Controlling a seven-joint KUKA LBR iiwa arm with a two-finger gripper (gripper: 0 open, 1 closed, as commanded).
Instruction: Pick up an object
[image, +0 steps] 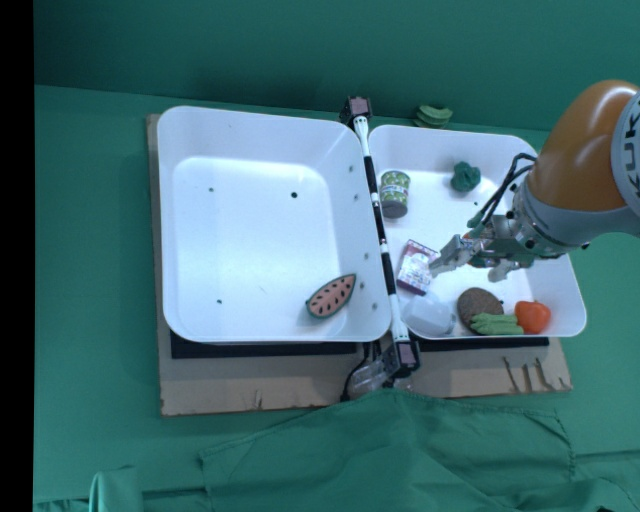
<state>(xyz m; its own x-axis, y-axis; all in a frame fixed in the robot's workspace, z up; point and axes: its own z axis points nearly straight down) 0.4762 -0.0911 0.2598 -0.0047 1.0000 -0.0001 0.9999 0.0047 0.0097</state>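
My gripper (440, 262) hangs over the right bin (560, 290), its tips just right of a small pink and white packet (415, 266). Nothing shows between the tips. In the same bin stand a green-lidded cup (394, 192), a dark green broccoli-like piece (465, 176), a clear white lump (432, 317), a brown oval (478, 301), a green bean-like piece (496, 324) and an orange-red vegetable (533, 316). A watermelon slice (331, 296) lies in the left bin (200, 130) near its front right corner.
A black and white bar (375, 215) runs between the two bins. A green object (434, 115) lies on the cloth behind the right bin. Rumpled green cloth (400, 450) lies in front of the cardboard base (200, 385).
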